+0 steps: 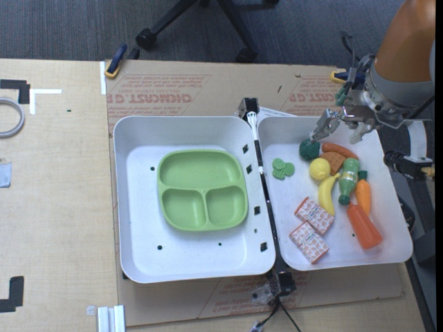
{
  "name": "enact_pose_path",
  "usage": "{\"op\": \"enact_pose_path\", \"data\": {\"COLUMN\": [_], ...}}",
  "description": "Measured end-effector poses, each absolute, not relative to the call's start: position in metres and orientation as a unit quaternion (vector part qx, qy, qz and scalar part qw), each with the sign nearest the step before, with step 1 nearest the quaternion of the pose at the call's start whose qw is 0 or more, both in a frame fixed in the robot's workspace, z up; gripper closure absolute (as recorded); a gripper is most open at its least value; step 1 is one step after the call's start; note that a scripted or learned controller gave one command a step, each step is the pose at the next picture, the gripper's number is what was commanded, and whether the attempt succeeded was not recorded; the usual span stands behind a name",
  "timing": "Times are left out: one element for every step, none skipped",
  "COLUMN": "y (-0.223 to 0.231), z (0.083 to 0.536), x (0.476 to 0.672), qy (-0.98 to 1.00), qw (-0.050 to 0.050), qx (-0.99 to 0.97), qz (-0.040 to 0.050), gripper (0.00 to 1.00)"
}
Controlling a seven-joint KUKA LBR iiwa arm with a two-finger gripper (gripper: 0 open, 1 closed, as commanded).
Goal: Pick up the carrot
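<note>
The carrot, a small orange cone with a green top, lies in the right bin near its right wall, between a green bottle and a larger orange bottle. My gripper hangs over the bin's far end, above and to the left of the carrot. Its fingers are spread open with nothing between them. A dark green broccoli and a reddish-orange piece lie just below the gripper.
Around the carrot lie a yellow lemon, a banana, a brown waffle, two pink wafers and a green slice. The left bin holds a green divided plate.
</note>
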State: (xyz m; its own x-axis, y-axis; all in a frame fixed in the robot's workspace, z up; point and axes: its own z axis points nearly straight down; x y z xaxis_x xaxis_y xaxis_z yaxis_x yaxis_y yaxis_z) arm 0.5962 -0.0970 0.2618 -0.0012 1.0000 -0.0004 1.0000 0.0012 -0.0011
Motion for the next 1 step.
{"op": "enact_pose_path", "data": {"y": [-0.1639], "z": [0.2326], "x": [0.6294], "qy": [-0.68], "qw": [-0.001], "qx": [-0.733], "qz": [0.0005], "gripper": [0.0]}}
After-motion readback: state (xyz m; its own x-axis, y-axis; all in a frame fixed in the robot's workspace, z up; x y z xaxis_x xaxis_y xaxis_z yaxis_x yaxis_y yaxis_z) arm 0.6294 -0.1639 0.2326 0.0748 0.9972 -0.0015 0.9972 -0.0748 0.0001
